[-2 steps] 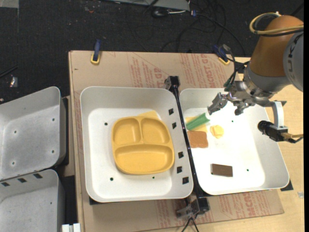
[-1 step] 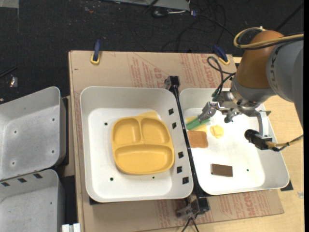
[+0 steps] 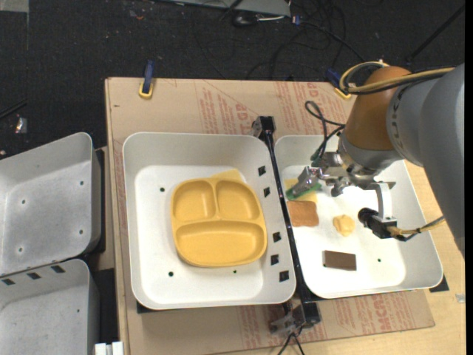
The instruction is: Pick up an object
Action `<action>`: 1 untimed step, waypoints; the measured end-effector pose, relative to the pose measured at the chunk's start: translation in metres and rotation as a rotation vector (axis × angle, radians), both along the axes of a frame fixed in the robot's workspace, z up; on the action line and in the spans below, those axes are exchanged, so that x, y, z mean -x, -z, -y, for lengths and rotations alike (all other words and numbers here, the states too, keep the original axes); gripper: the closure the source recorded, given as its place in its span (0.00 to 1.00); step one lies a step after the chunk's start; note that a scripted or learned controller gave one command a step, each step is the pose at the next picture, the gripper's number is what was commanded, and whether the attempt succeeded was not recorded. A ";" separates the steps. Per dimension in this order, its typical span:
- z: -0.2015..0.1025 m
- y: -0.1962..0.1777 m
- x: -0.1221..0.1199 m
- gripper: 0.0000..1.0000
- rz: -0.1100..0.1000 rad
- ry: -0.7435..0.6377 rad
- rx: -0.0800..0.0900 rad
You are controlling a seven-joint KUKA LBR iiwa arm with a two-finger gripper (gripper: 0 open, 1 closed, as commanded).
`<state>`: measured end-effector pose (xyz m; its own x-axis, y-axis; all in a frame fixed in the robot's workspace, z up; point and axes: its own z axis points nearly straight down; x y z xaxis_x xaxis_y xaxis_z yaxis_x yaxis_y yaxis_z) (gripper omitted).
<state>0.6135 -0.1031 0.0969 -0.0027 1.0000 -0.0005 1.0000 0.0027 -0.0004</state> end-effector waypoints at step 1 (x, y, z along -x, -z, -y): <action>0.000 0.002 -0.002 0.00 0.004 0.003 -0.001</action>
